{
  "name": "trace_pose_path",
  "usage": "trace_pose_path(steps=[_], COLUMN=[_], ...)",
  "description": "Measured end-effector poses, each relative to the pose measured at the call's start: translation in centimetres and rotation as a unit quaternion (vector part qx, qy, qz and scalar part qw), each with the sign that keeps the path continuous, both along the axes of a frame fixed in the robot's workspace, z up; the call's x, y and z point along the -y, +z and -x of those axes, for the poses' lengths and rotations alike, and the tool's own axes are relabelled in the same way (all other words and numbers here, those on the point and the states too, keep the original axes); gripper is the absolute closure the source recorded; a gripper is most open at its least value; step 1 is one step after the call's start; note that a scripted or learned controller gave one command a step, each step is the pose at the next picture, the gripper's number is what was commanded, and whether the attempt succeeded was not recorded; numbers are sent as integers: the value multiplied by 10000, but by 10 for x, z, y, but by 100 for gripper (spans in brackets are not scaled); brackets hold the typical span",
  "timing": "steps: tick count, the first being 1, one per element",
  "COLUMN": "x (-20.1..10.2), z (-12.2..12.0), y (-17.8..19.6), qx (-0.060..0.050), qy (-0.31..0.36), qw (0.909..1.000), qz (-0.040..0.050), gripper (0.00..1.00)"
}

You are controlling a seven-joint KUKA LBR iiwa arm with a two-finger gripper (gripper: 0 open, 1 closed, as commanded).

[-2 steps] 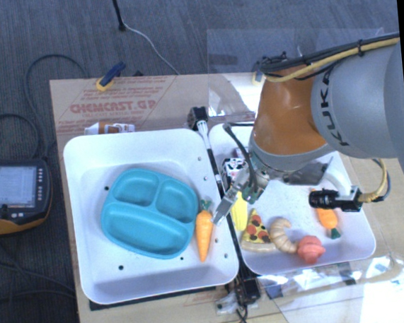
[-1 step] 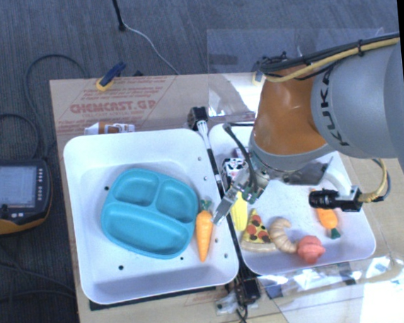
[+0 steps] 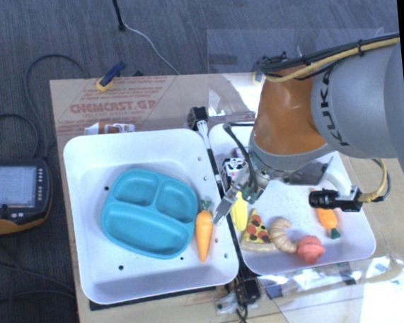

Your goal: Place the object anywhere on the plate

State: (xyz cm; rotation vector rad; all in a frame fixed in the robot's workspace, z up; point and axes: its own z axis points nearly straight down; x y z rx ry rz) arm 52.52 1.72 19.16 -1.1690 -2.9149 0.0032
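While the arm point(image 3: 326, 117) reaches in from the right, it covers much of the far part of the right bin.

Bench point(image 3: 76, 112): brown board with red lettering at the far left, carrying both bins side by side.

Left bin point(image 3: 92, 274): white, shallow. It holds the plate and one carrot.

Right bin point(image 3: 359, 245): white, shallow. It holds the small food items, grouped toward its near side.

Plate point(image 3: 150, 212): blue, with three compartments, lying at a slant in the middle of the left bin.

End effector point(image 3: 229, 203): low over the divide between the two bins, pointing near-left. One metal finger point(image 3: 224, 208) shows, its tip just beside the carrot's top. Whether it is open or closed cannot be told, and nothing is seen gripped.

Carrot point(image 3: 204, 234): orange with a green top, lying in the left bin just right of the plate, touching or nearly touching its right edge, not on it.

Pizza slice point(image 3: 255, 231): near-left part of the right bin.

Beige piece point(image 3: 280, 233): curved, just right of the pizza slice.

Pink piece point(image 3: 310, 248): rounded, near the bin's near wall.

Small carrot point(image 3: 328, 220): well right of the others, by a black fitting on the arm.
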Motion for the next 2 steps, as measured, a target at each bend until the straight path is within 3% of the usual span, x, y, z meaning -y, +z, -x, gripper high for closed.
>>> trace_pose_path(steps=[2], x=[0], z=[0], y=[0], qx=[0], qy=[0], qw=[10000], qz=[0], gripper=[0])
